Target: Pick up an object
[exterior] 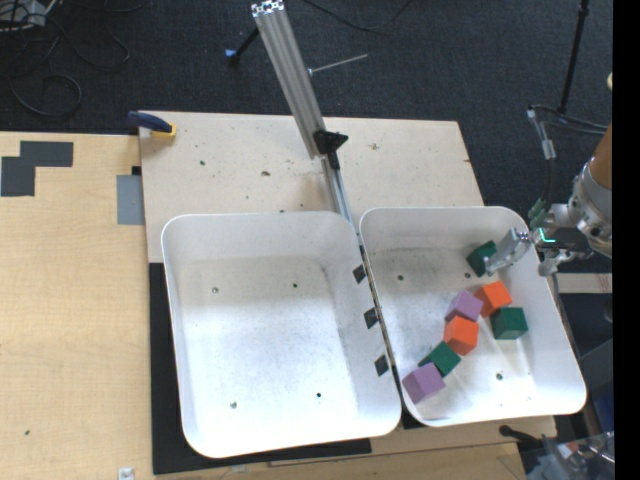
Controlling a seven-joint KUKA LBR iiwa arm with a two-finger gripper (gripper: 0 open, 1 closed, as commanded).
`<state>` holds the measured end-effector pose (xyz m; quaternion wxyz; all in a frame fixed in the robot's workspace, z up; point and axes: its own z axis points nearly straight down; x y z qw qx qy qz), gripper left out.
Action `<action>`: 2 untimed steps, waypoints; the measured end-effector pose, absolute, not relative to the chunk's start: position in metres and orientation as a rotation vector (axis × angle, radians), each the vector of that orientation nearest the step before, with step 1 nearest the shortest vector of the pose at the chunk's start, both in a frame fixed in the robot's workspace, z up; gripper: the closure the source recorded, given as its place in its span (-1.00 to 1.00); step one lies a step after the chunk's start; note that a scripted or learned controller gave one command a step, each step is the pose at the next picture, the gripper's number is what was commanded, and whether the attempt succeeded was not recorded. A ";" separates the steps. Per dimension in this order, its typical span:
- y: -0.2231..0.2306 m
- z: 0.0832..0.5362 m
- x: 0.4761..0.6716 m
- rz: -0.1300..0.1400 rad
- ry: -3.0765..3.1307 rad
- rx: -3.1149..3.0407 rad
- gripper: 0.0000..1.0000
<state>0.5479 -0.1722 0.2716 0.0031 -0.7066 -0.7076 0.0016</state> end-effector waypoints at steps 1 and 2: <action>-0.173 0.273 0.548 0.002 -2.219 -2.220 -1.00; -0.179 0.215 0.554 0.007 -2.215 -2.217 -1.00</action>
